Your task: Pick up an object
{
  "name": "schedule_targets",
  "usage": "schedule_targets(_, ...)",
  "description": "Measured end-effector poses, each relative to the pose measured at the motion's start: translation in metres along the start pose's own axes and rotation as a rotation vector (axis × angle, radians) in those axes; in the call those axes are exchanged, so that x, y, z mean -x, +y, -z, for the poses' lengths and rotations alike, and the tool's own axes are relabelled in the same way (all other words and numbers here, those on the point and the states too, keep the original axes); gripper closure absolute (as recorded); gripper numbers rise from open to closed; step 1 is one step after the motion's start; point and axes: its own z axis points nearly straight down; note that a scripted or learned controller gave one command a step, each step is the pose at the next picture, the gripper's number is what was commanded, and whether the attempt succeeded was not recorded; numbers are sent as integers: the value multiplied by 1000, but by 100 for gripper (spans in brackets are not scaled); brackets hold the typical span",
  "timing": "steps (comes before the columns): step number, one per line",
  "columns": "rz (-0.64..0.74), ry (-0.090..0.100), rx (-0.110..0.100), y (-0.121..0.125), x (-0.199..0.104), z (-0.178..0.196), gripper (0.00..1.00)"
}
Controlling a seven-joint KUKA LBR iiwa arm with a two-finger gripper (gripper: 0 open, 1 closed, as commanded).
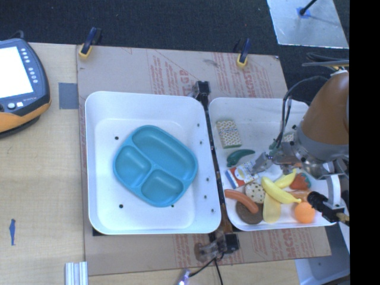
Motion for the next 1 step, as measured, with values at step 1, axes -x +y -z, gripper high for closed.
schedule_targets(1,2,-2,2,49,-36,-46,0)
